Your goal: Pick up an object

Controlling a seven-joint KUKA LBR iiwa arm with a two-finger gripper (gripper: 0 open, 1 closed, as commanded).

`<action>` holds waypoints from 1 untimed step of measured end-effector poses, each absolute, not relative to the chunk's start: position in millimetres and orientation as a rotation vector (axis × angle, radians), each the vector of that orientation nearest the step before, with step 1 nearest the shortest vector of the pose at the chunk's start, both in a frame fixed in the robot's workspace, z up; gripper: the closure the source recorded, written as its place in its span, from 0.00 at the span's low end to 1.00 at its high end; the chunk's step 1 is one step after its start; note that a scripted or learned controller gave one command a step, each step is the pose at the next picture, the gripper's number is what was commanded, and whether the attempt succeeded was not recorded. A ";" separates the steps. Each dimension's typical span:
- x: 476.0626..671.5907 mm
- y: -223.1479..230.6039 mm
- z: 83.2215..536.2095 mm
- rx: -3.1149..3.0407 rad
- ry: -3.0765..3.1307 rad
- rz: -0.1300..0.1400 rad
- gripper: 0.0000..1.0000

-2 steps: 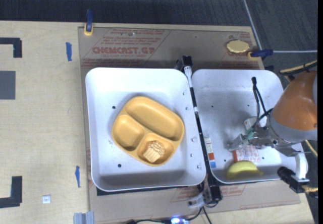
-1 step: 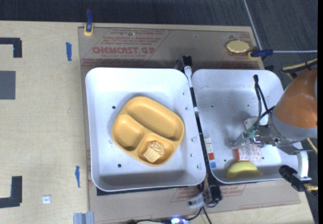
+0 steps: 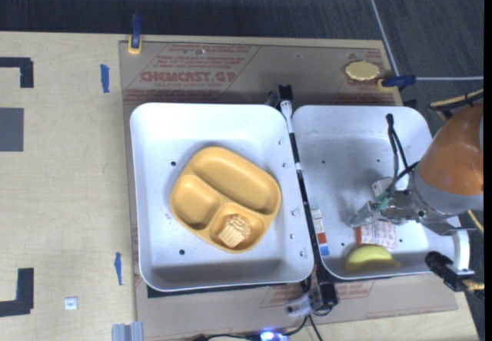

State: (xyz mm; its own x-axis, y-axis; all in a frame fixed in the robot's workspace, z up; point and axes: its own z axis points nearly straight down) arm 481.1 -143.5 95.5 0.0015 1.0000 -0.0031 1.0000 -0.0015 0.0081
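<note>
Hovering gripper (image 3: pixel 377 213) over right bin (image 3: pixel 338 132), grip unclear, red-white packet (image 3: pixel 378 236) half hidden.

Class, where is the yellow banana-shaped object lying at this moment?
The yellow banana-shaped object lies in the right bin, against its near wall, beside the red-and-white packet.

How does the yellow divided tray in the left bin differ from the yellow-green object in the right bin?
The divided tray is much larger than the yellow-green object and takes up the middle of the left bin. The object lies against the near wall of the right bin. The tray is mustard yellow with compartments, one holding a small pale item; the object is paler, rounded and plain. Both rest untouched by the gripper.
</note>
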 end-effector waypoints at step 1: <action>479.5 -135.8 85.7 2.221 2.219 0.000 0.00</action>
